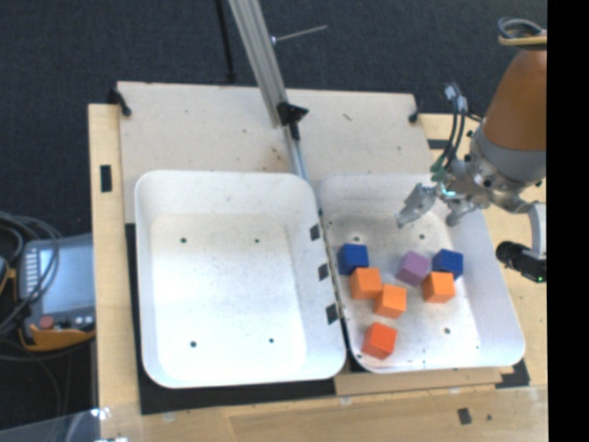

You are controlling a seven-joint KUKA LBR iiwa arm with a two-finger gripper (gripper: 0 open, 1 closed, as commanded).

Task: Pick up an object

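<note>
Several small cubes lie in the right bin (pixel 492 331): a blue cube (pixel 352 257), an orange cube (pixel 367 282), a second orange cube (pixel 392 300), a red-orange cube (pixel 379 340), a purple cube (pixel 414 267), another blue cube (pixel 448 262) and an orange cube (pixel 438 286) next to it. My gripper (pixel 433 210) hangs over the far part of the right bin, above and behind the purple cube. Its fingers (pixel 410 210) are spread open with nothing between them.
The left bin (pixel 230 274) sits beside the right one, sharing a middle rim. A slanted metal pole (pixel 267 63) rises from the bench behind the bins. A pendant with cables (pixel 51 288) lies off the bench's left edge.
</note>
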